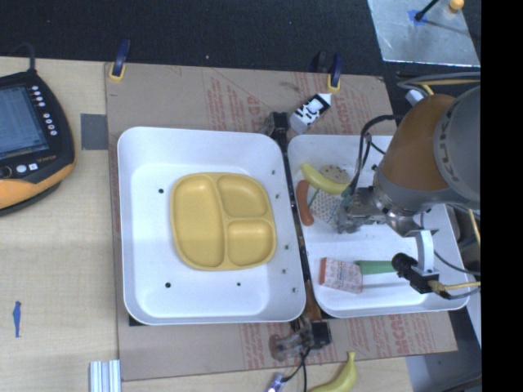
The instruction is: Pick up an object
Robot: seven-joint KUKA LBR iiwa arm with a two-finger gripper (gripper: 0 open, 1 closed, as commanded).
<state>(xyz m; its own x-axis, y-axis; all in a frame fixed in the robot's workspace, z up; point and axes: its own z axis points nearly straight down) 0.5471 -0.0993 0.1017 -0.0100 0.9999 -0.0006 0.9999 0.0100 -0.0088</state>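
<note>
I have my end effector (353,217) lowered into the right bin (458,302), the landmark I measure everything from, over its upper left part, where several small things crowd together. Whether it is open or closed I cannot tell; my own wrist covers it from above. I judge I am placed here because the nearest candidates lie right under me: a yellow toy banana (320,179) near the bin's upper left corner, its long axis running from the upper left down toward the middle of the bin, and an orange-red toy sausage (304,202) along the bin's left wall, lying nearly parallel to that wall. Toward the bin's lower edge a boxed tube with a green end (358,272) lies lengthwise along that edge, green end pointing toward the bin's right side. To the bin's left sits the left bin (139,294), holding a yellow divided plate (222,220). Nothing looks lifted yet.
</note>
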